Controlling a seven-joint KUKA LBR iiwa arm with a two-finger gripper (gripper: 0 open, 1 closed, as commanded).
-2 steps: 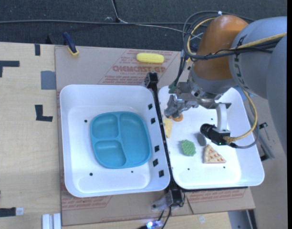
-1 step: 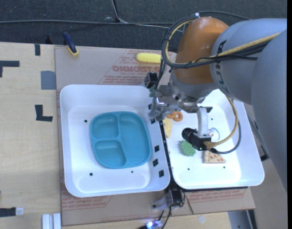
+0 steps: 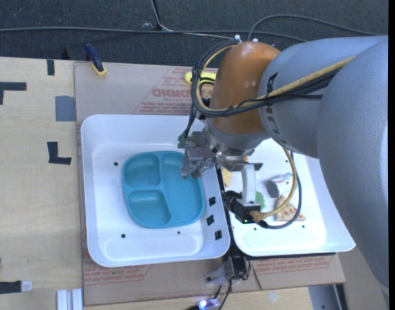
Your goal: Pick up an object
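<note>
- I see the blue plate (image 3: 162,191) lying flat in the left bin (image 3: 94,192).
- My end effector (image 3: 191,166) sits at its right rim; I cannot tell its state.
- I think the plate is light, stiff and slippery; grab the rim.

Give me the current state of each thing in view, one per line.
Blue plastic divided plate: lying flat, right way up, in the left white bin, compartments bare.
End effector: low over the plate's right rim, near the divider between the bins; whether it holds anything cannot be told.
Right white bin: holds several small items, partly hidden by the arm.
Grey arm with orange band: reaching in over the right bin.
</note>
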